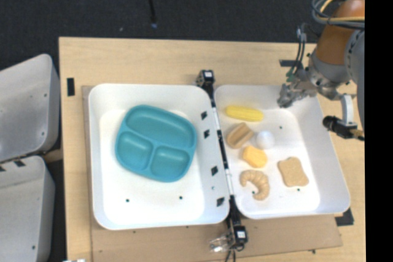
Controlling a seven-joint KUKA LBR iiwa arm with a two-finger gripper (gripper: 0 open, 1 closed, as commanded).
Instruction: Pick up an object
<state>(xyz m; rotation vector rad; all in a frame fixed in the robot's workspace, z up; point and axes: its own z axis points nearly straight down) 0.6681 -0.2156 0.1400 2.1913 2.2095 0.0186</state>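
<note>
Up at the far right corner of the right bin (pixel 310 193), your gripper (pixel 287 99) hangs over the rim; you cannot tell from this angle how its jaws stand, and nothing shows between them. Count six food items in that bin: one yellow corn cob (pixel 244 113) nearest the gripper, one hot dog bun (pixel 238 134), one white ball (pixel 264 139), one yellow cheese wedge (pixel 255 156), one croissant (pixel 255 183) and one toast slice (pixel 292 172) toward the near edge. Beside it, the left bin (pixel 104 199) holds one teal divided plate (pixel 156 142).
</note>
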